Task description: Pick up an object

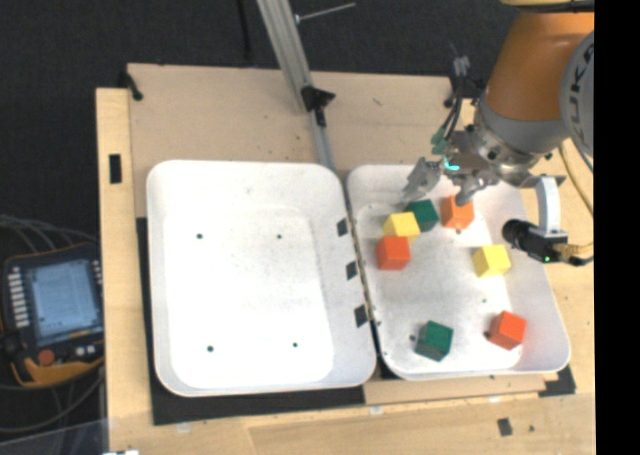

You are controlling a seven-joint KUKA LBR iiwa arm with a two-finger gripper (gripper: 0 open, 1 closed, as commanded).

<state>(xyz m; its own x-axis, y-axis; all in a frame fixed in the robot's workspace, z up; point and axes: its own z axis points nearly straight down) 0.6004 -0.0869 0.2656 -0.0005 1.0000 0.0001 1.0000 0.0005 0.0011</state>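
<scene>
Several small blocks lie in the right bin. A yellow block touches a green block, with an orange block just in front of them. Another orange block sits at the far side, and a yellow block lies to the right. A green block and an orange block rest near the front wall. My gripper hangs over the bin's far edge, open, its fingers spread above the green and far orange blocks with nothing between them.
The left bin adjoins the right one along a shared wall with black clips. A slanted metal pole rises behind the bins. A handheld pendant lies off the bench at left.
</scene>
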